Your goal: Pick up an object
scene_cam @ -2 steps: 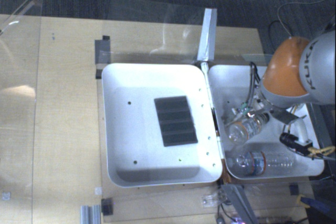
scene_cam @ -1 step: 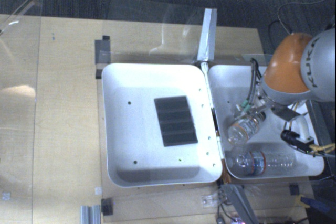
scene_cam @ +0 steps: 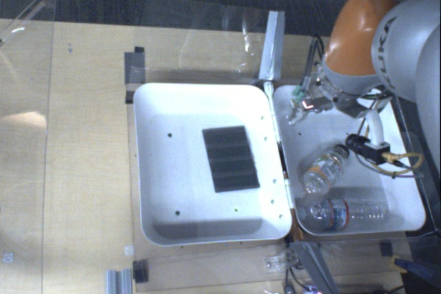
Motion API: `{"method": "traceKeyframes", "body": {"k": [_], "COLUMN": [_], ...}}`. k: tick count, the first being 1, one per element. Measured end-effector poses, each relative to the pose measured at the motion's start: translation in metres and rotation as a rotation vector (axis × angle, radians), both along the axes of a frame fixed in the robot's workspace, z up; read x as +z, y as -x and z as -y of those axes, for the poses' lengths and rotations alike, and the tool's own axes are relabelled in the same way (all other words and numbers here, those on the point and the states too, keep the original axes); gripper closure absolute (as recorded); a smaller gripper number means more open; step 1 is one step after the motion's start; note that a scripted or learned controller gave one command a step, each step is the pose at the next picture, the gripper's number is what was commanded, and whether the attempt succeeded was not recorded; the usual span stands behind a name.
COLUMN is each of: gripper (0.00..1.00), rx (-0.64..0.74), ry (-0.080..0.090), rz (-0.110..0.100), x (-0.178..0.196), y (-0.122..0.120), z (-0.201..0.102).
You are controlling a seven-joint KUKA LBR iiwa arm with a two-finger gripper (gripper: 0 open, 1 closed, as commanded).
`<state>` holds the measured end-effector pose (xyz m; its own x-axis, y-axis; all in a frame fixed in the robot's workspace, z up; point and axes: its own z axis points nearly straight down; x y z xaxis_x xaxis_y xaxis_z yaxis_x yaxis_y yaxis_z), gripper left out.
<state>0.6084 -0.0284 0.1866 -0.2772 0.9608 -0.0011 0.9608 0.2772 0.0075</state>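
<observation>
In the right bin (scene_cam: pixel 413 213), two clear bottles (scene_cam: pixel 325 172) lying flat near the front, ready for picking. Up at the back, claw (scene_cam: pixel 303 107) hanging above, apart from both; grip too blurry to tell.

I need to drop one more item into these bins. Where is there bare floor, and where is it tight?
The left bin has bare white floor all around the dark ridged block at its middle. The right bin is crowded: two clear plastic bottles lie in its near half, with the arm and gripper over its far end.
</observation>
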Motion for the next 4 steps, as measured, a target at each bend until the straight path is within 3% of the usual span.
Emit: {"method": "traceKeyframes", "body": {"k": [1,2,3,4], "gripper": [0.00,0.00,0.00,1.00], "rx": [0.000,-0.003,0.021,0.023], "ry": [0.000,0.000,0.002,0.000], "rz": [-0.001,-0.002,-0.001,0.007], "x": [0.000,-0.053,-0.095,-0.083], "y": [0.000,0.014,0.084,0.081], "z": [0.000,0.042,0.074,0.073]}}
